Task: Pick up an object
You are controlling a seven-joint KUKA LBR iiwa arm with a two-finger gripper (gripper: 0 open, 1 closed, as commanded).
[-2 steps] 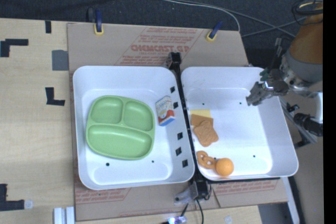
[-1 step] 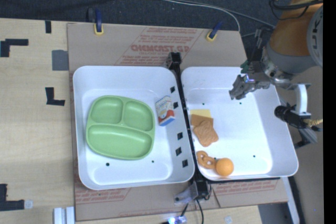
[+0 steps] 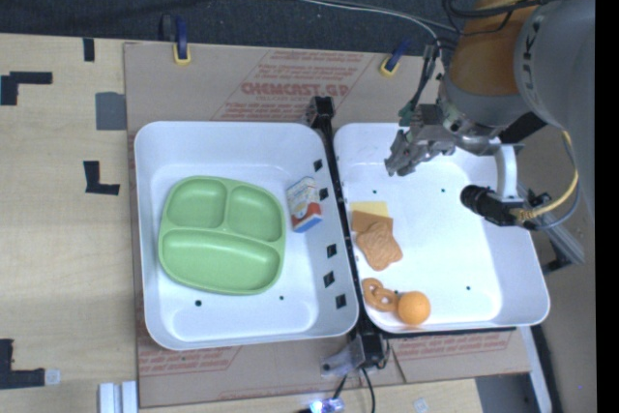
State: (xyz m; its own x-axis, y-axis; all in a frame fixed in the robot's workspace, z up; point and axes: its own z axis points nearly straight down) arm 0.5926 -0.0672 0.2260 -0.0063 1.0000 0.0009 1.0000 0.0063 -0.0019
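My gripper (image 3: 404, 160) hangs over the upper part of the right bin (image 3: 484, 247), its dark fingers pointing down and left with nothing visible between them. Below it, along the bin's left side, lie a yellow cheese slice (image 3: 371, 211), a brown toast-like piece (image 3: 377, 243), a small pretzel (image 3: 376, 295) and an orange ball (image 3: 414, 309). In the left bin (image 3: 193, 142) rest a green divided plate (image 3: 222, 234) and a small white carton with red and blue print (image 3: 305, 204).
A black divider with clips (image 3: 332, 208) runs between the two bins. The arm's grey body and orange band (image 3: 503, 44) fill the upper right. Cardboard (image 3: 290, 82) underlies the bins, held by yellow clamps (image 3: 181, 51).
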